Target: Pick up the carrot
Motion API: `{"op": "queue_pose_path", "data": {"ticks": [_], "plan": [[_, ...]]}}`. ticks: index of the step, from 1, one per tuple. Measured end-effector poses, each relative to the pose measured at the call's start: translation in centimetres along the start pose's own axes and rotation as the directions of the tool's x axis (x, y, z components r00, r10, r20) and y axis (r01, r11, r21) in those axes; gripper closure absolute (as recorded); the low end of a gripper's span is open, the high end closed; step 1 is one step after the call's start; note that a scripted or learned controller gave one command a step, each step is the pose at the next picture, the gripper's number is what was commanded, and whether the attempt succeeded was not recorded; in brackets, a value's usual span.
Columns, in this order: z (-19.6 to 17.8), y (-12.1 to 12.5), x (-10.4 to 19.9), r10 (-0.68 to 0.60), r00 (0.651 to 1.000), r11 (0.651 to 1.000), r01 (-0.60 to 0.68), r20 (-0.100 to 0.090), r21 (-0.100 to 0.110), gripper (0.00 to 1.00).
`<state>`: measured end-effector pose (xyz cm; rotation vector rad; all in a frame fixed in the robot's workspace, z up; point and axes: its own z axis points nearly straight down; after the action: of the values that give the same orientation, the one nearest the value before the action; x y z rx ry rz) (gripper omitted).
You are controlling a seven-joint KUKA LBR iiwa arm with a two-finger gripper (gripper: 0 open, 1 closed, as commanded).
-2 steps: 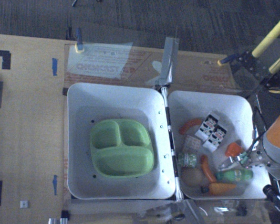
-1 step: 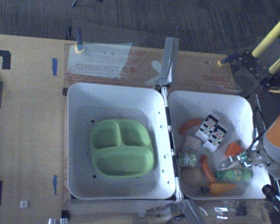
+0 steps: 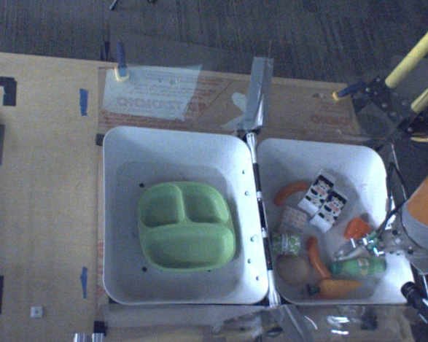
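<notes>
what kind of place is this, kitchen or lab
Most likely a robotics lab bench, not a kitchen. Two white bins, the left bin and the right bin, sit on a taped wooden bench, holding a green divided plate and toy food like the carrot.

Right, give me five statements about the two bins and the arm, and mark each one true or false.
1. The green divided plate lies in the left bin. True.
2. The carrot lies on the green divided plate. False: it lies in the right bin, near its front wall.
3. The gripper is over the right bin. True.
4. The small carton with the cow print stands in the left bin. False: it lies in the right bin.
5. The carrot is lifted clear of the bin. False: it rests on the bin floor, just in front of the green bottle.
</notes>
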<state>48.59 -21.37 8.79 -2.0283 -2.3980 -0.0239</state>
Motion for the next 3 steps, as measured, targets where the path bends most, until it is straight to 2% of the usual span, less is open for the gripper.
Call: {"op": "queue_pose_path", "data": {"ticks": [3], "plan": [[0.00, 0.00, 0.00, 0.007, 1.000, 1.000, -0.007, 0.000, -0.001, 0.00]]}}
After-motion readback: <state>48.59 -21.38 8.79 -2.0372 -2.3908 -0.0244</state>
